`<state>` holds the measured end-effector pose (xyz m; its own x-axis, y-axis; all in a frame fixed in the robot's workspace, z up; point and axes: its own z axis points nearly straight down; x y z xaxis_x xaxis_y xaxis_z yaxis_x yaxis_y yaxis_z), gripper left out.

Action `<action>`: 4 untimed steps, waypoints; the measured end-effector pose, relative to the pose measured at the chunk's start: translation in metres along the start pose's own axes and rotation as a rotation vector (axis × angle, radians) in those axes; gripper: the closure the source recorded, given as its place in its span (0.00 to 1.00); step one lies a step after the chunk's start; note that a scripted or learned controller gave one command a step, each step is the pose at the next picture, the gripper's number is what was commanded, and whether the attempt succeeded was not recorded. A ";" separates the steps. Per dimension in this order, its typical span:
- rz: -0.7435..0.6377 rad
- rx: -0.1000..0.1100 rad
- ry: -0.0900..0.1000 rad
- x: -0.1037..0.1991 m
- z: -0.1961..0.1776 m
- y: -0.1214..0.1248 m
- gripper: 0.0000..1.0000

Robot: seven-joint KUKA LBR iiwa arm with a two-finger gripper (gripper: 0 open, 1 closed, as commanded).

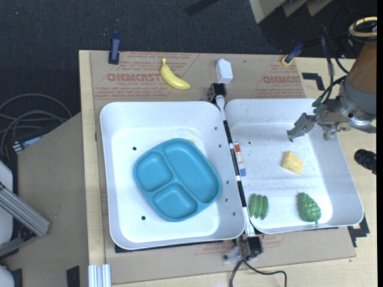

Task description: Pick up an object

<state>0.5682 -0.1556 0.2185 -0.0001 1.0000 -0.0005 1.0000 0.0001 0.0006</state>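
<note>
**Q:** Where is the gripper, and how do its fingers stand?

**A:** The gripper [311, 127] hangs over the upper part of the right bin [263, 115], reaching in from the right. Its two fingers are spread apart, one at the left near the bin's middle, one toward the right wall. Nothing lies between them.

**Q:** What lies nearest?

**A:** Below the gripper, apart from it, a yellow cheese wedge [292, 162] rests on the bin floor. Along the near edge sit a green pea pod [258, 205] and a green leafy vegetable [309, 207], well apart from each other.

**Q:** And farther out?

**A:** The left bin [119, 124] holds a blue divided plate [175, 178]. A yellow banana [173, 76] lies on the bench [90, 160] behind that bin.
</note>
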 end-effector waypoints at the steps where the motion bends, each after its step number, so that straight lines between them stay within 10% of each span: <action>1: 0.001 0.004 0.001 -0.031 0.055 0.003 0.00; 2: 0.000 0.003 0.002 -0.027 0.135 0.004 0.00; 3: 0.001 -0.001 0.000 -0.028 0.124 0.005 1.00; 4: 0.001 0.000 0.000 -0.028 0.124 0.005 0.00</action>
<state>0.5729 -0.1832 0.0946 0.0009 1.0000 -0.0003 1.0000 -0.0009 0.0010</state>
